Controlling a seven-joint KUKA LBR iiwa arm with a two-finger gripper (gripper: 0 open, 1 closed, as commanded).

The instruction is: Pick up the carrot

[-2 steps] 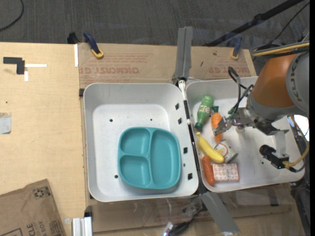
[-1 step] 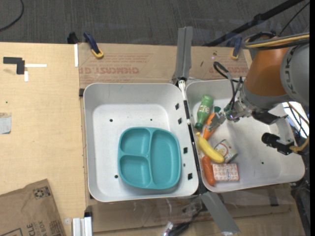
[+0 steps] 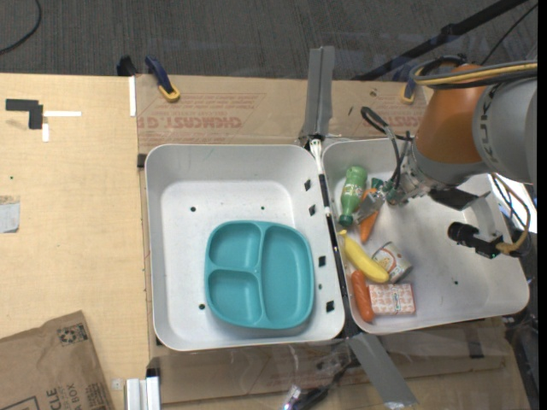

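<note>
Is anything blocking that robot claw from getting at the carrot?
Nothing visible lies between them. The gripper is right at the carrot, at its upper end. But the green bottle presses close on the carrot's left, and the banana lies just below it, crowding the grab.

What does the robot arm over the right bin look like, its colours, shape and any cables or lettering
The arm is a thick, rounded grey body with a broad orange band above the wrist. Dark letters run along its grey casing at the right edge. A yellow cable loops over its top, with thinner black cables beside it. The gripper end is small, dark and metallic.
</note>
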